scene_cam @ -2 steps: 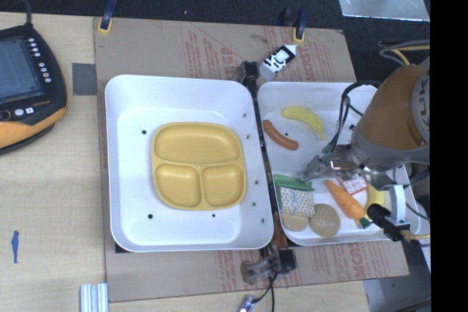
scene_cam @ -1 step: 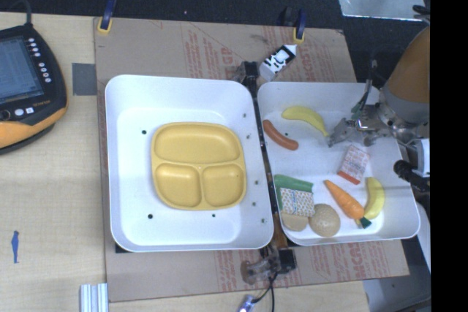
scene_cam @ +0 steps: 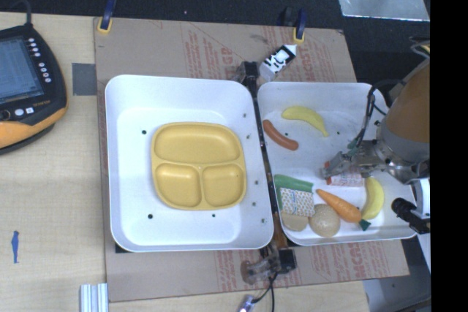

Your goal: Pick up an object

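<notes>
Cardboard-covered surface (scene_cam: 183, 40), two white bins — gripper (scene_cam: 344, 168) low in the right bin (scene_cam: 322, 95) beside a banana (scene_cam: 374, 197) (carrot (scene_cam: 338, 205) close by); finger state unclear, nothing visibly lifted — pick not yet done.

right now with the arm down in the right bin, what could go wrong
The end effector sits low among crowded items, so a grab could fail or catch two things: the carrot and a banana lie close beside it. Both also rest near the right bin front wall, so a push may wedge them there. The arm's cable hangs over the bin and might drag the other banana.
</notes>
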{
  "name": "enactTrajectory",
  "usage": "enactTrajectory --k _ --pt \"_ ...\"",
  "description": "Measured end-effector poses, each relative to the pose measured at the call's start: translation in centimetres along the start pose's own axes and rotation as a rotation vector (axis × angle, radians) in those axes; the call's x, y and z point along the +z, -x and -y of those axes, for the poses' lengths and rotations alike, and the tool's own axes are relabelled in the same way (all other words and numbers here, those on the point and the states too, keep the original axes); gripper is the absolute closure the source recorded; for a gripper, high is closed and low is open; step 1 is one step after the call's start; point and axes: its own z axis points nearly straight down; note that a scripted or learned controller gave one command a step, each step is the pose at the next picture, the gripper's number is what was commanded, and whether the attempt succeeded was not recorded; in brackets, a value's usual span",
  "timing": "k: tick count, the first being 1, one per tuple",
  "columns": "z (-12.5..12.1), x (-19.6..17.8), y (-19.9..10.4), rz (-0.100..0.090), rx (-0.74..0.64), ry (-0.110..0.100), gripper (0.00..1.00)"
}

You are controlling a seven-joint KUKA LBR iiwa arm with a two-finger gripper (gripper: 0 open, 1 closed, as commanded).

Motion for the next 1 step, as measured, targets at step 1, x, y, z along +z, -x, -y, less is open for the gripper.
enactTrajectory --k 1 --pt "-1.46 -0.04 -5.76 0.001 -0.003 0.001 0.0"
